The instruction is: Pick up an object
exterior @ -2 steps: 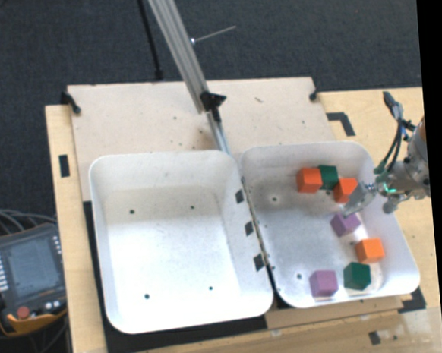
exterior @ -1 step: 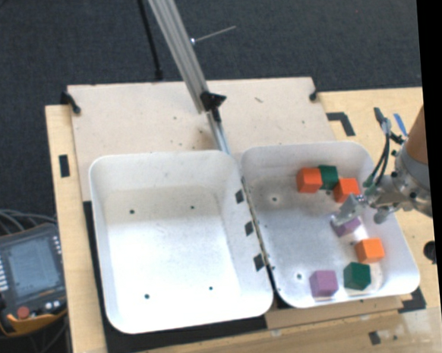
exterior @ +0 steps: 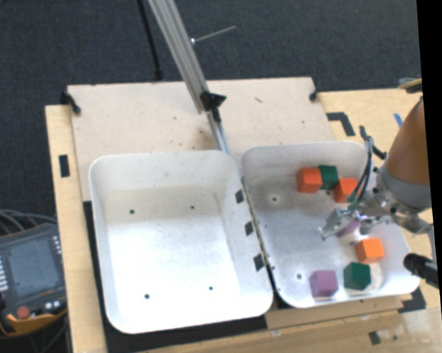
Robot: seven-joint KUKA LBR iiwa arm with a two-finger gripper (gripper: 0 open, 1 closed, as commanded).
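Orange, green and purple blocks lie scattered in the right bin (exterior: 286, 228), and your hand (exterior: 345, 221) hovers low among them. One orange block (exterior: 309, 180) touches a green block (exterior: 328, 176) near the far wall, with another orange block (exterior: 345, 189) just beside them. Nearer you sit a third orange block (exterior: 371, 250), a second green block (exterior: 357, 276) and a purple block (exterior: 323, 283). You cannot tell from here how the hand is set. The left bin (exterior: 172, 237) stands alongside on the table (exterior: 193, 109).
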